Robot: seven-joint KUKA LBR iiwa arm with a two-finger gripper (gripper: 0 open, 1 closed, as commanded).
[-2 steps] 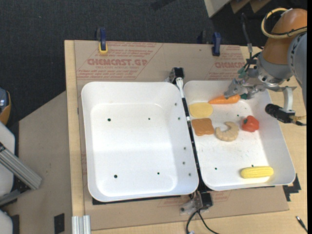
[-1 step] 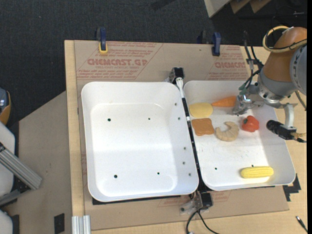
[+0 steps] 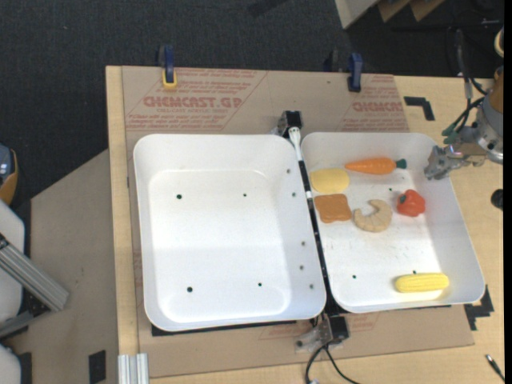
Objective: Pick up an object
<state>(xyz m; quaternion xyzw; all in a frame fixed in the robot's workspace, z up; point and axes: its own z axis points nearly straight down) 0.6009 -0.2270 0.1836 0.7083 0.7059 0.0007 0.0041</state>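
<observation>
My fingers (image 3: 438, 165) hover over the far right rim of the right bin (image 3: 460, 214), and I cannot tell whether they are spread or pressed together; nothing shows between them. Just to their left lies the carrot (image 3: 371, 166), its green tip pointing toward me. Below and slightly left of them sits the red pepper (image 3: 410, 202), near but apart. Farther left are the curved tan biscuit (image 3: 373, 217), the brown toast square (image 3: 333, 208) and the pale yellow piece (image 3: 330, 180) above it. The corn cob (image 3: 421, 282) lies well below my fingers by the bin's near edge. The left bin (image 3: 160, 214) sits well away on the surface (image 3: 120, 134).
</observation>
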